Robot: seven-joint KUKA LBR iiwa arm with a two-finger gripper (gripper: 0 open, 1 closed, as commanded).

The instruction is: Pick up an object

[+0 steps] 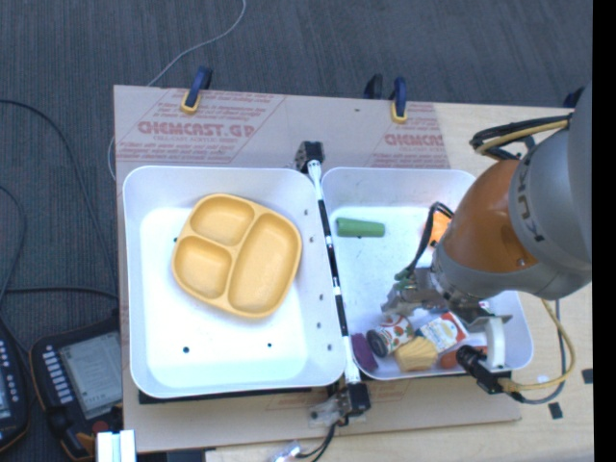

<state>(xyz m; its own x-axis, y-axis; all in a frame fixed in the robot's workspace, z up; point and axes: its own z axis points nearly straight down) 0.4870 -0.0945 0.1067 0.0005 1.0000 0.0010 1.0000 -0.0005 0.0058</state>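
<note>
hovering low over the right bin (385, 258), the gripper (416, 301) sits above a cluster of small objects (416, 343) at the bin's near edge. whether anything is grasped cannot be told; no object looks lifted yet, so the pick remains.

Two blue clamps (199, 86) grip the surface's (192, 133) far edge, a black cable (207, 37) trails past its far-left corner, and a grey handheld controller (82, 369) lies beside its near-left corner.
</note>
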